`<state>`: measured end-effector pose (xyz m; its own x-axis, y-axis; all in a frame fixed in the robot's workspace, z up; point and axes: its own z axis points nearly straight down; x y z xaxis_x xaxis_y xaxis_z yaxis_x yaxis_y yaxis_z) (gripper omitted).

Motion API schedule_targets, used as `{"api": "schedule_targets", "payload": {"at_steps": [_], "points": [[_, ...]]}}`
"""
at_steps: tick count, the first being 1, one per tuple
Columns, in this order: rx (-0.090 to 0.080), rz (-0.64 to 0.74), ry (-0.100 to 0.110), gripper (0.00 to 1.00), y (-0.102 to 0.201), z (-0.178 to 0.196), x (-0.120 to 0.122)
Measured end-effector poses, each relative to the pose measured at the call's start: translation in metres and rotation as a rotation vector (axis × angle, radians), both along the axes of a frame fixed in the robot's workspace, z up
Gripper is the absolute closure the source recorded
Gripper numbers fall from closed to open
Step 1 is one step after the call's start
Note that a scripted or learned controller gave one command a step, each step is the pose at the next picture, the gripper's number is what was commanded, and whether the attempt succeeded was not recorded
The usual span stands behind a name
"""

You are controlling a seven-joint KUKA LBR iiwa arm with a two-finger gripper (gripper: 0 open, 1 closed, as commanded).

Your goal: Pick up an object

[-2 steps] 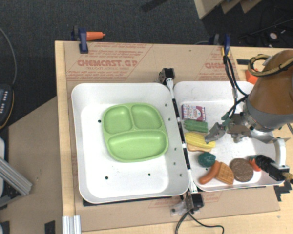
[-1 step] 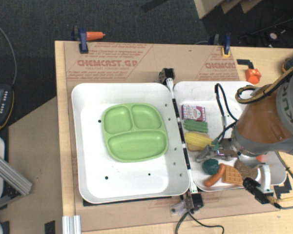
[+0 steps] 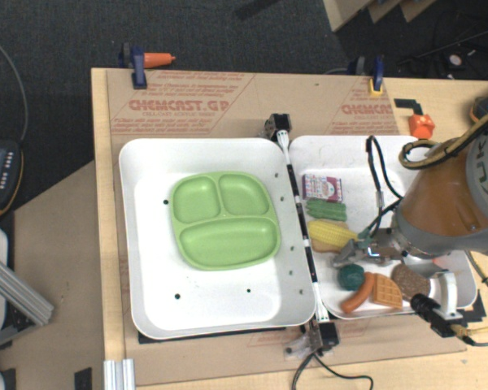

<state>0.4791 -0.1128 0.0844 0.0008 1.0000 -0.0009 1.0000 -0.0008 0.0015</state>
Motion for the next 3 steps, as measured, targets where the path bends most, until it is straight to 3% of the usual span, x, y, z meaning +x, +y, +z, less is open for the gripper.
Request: {"api": "schedule_targets", "payload": {"at_steps": [1,2,3], "points": [[-0.001,0.004,-0.004,0.00,-0.004,0.000,0.068],[-0.003,0.004,-0.007,0.00,-0.032,0.014,0.154],[0.000,0.007,-0.006,0.00,0.020,0.046,0.190]]}}
